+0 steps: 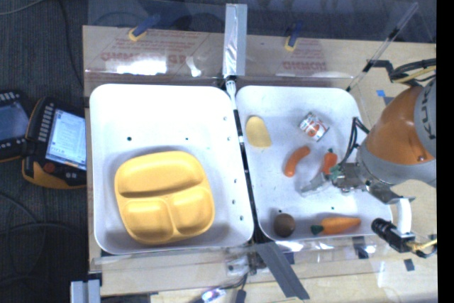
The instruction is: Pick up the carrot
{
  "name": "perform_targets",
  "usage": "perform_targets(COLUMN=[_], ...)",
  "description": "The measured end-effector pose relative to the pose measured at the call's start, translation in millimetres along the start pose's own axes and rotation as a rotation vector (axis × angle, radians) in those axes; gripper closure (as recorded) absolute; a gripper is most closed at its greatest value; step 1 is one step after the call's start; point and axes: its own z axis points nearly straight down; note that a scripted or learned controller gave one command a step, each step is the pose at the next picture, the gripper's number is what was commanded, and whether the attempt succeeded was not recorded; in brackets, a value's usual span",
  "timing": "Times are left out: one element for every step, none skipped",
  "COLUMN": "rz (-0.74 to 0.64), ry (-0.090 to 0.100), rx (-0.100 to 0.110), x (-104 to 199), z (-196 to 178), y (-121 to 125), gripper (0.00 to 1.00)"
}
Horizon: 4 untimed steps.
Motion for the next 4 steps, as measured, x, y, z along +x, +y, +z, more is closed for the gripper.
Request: perform_targets(rz=[-0.05, 0.117, 0.13, 0.028], ry=[0.004, 0.005, 0.003, 0.012], rx=[0.013, 0.015, -0.014, 0.011], x=[-14.4, -7.8, -8.8, -27.1], z=[-73.5, -10.1, -1.0, -20.0], y=[86.1, 30.0, 5.7, 46.6], gripper=[0.0, 0.0, 0.0, 0.0])
